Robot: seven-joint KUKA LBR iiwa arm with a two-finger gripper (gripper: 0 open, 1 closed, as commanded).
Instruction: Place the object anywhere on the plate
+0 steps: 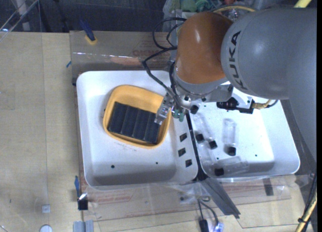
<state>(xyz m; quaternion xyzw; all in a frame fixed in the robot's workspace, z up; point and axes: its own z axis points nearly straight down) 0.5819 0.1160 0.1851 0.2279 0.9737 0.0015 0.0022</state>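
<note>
The dark ribbed slab (pixel 133 122) lay flat inside the yellow plate (pixel 111 106), which sat in the left bin (pixel 95 160) toward its back edge. The slab covered most of the plate's floor, its long side running slantwise from the plate's back-left toward its front-right rim. Judged from that, the placing looked done or nearly done.

The gripper (pixel 164 111) hung over the plate's right rim, just beside the slab's right end, below the arm (pixel 271 50). Whether it was open or closed could not be told from this view, nor whether it touched the slab.

The slab looked stiff and flat, probably light, with shallow grooves across its top. Its low profile would leave little to pinch from above while it lay flat against the plate; the short ends or a raised edge seemed the best places to take hold, across the narrow width. The grooved top might give some bite, but a smooth plate under it would likely let it slide if it were pushed sideways.

In the right bin (pixel 271 150) a small clear piece (pixel 229 129) lay near the middle, well apart from the plate.
</note>
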